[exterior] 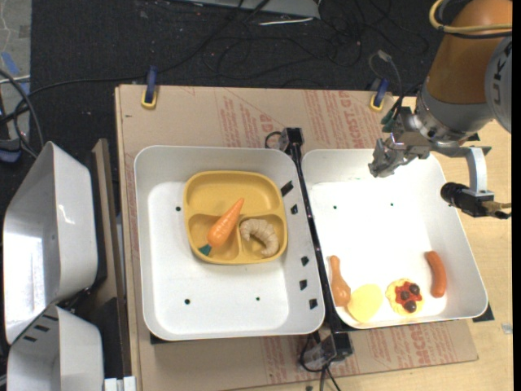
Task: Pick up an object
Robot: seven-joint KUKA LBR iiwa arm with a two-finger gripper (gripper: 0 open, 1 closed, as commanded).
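My gripper (383, 166) hangs over the far edge of the right bin (391, 226), with nothing visibly between its fingers. Toy food lies along the right bin's near side: an orange drumstick-shaped piece (337, 280), a yellow disc (365, 300), a small pizza-like piece with dark toppings (404, 295) and an orange sausage (437, 273). In the left bin (163, 292) sits a yellow divided plate (200, 192) holding an orange carrot (225, 222) and a pale shrimp (260, 235).
The two bins meet along a black-clipped seam (303, 218). Yellow clamps (149, 96) (378, 98) hold the cardboard base at the back. Grey containers (45, 226) stand off the bench at the left. Cables trail behind the bench.
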